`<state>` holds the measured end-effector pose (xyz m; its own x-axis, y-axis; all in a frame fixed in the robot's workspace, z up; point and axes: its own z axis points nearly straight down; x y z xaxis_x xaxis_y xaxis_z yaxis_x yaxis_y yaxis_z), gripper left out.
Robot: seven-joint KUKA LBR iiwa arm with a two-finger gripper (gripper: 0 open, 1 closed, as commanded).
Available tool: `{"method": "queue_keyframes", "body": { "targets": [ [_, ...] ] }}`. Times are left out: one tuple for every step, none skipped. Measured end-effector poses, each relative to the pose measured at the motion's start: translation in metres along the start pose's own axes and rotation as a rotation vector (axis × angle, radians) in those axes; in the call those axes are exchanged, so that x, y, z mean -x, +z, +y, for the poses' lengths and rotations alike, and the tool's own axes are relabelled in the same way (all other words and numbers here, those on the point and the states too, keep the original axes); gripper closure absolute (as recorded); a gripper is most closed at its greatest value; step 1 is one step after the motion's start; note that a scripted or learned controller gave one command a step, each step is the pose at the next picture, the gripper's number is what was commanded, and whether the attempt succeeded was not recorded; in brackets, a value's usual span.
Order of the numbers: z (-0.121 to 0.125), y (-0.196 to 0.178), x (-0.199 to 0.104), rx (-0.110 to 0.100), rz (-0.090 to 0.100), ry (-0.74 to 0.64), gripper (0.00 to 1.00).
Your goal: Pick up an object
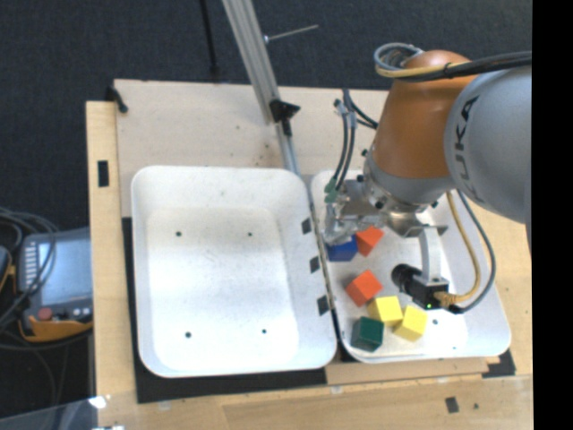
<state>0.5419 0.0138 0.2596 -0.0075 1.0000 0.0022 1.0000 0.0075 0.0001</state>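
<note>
Light wood bench (206, 124) sits on dark carpet, w/ two shallow white bins side by side on it. The left bin (224, 267) has only a few dark specks on its floor; the right bin (474, 330) holds the blocks. A slanted metal rail (255, 52) crosses the bench top, & a grey box w/ cables (54, 280) sits off the bench's left edge. The arm (448, 133), grey w/ orange band, comes in from the right & hangs over the right bin's upper part. The gripper (345, 227) points down at the bin's left side; can't tell its finger state, too blurred & crowded. A blue block (341, 251) lies directly under it, touching or nearly so, w/ an orange block (369, 239) just beside. Further down: another orange block (363, 287), two yellow blocks (389, 309) (413, 322) & a green block (367, 333), all apart from the gripper.
</note>
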Motion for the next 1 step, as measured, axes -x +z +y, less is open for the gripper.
{"method": "queue_keyframes", "body": {
  "targets": [
    [-0.0058,0.0163,-0.0529,-0.002,-0.001,0.0,1.0]
  ]
}}
